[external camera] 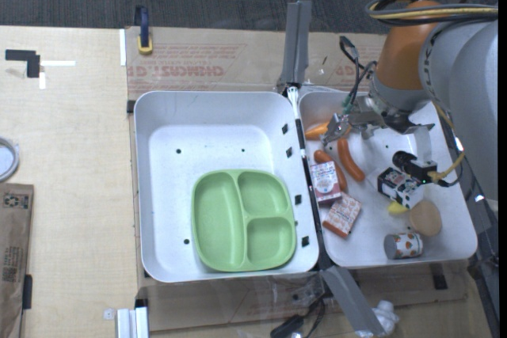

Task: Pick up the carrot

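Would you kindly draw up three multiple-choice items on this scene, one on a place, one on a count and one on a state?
1. Where does the green plate lie?
A. In the left bin
B. In the right bin
C. On the bench outside the bins

2. How many compartments has the green plate?
A. Two
B. Three
C. Five

3. How does the carrot stand with the gripper?
A. Lifted high above the bin
B. Lying in the right bin's far left corner, just left of the gripper
C. Set on the green plate

Answers: 1 A, the plate sits on the left bin's floor. 2 B, one long section and two smaller ones show. 3 B, the orange carrot rests low at the bin wall beside the gripper.
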You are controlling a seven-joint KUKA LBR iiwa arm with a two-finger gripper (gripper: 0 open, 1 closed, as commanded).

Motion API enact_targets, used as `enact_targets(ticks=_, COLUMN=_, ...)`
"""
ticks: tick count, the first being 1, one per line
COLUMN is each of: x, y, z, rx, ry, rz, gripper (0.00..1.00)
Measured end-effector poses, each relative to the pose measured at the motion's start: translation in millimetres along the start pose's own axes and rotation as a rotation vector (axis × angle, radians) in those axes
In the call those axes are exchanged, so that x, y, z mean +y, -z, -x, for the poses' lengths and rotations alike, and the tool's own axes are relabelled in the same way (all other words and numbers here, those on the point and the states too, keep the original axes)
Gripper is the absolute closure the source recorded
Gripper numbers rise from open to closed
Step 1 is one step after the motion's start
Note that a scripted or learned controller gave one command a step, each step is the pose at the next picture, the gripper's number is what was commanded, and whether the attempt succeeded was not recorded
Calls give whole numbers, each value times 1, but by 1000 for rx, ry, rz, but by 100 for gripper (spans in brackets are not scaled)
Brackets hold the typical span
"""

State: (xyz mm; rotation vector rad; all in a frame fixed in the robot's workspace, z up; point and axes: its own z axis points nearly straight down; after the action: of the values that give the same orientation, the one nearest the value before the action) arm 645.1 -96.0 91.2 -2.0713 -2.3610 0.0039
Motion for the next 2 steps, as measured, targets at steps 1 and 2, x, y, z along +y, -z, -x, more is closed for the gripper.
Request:
enact_targets(ticks=1, x=12, y=1, z=17, rx=-1, ry=33, rz=3, gripper=0)
enact_targets(ticks=2, x=10, y=9, z=21, rx=-5, ry=33, rz=-5, gripper=100)
